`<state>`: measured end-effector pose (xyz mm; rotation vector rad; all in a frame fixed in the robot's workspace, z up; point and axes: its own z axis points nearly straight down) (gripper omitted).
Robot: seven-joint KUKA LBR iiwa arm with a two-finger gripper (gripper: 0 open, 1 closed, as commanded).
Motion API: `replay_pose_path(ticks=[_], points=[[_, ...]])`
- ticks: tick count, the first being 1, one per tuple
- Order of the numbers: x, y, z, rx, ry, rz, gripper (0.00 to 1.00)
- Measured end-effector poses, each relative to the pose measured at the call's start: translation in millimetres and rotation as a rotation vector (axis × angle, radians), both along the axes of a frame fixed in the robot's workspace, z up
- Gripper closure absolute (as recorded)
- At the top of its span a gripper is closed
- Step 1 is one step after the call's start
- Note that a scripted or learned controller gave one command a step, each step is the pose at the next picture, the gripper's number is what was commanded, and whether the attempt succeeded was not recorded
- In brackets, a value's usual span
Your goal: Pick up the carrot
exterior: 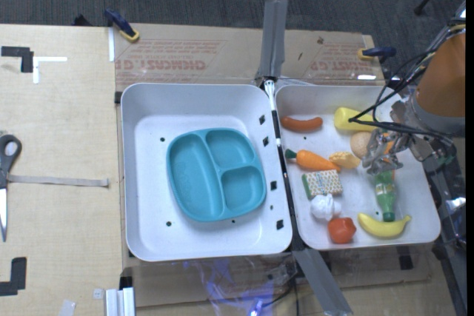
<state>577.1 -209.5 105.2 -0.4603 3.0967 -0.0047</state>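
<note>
**Carrot lies free in the right bin, gripper off to its right**

Reaching in from the right, the arm (443,81) ends in a gripper (382,153) that sits over the right bin (424,192), low among the toys near the bin's middle-right. Cables and linkage crowd the gripper, so I cannot tell how wide it stands or whether anything is caught in it.

The carrot (317,160) lies on the floor of that same bin, close to the left wall, with its green top toward the divider and its orange body pointing right and slightly down. It is apart from the gripper, with a small tan piece (343,158) just off its tip and a round beige item (361,145) between the two.

Above the carrot rests a red sausage (301,123), and to the right of that a yellow object (349,119) near the back wall. Just below the carrot lies a speckled cracker-like block (323,182), then a white garlic-like lump (322,206) and a red tomato-like piece (341,230). A green bottle (384,196) lies directly under the gripper, and a banana (384,225) curves along the front wall.

The left bin (141,181) holds a blue divided plate (216,174). On the bench at far left lies a pair of scissors (6,170).
</note>
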Motion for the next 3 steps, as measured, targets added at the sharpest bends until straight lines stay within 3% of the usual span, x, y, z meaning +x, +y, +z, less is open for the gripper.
replay_pose_path(ticks=[1, 2, 3], points=[[0.0, 0.1, 0.0, 0.000, 0.000, 0.000, 0.00], [2.0, 0.0, 11.0, -0.002, -0.006, 0.000, 1.00], [2.0, 0.0, 10.9, -0.002, -0.006, 0.000, 0.00]])
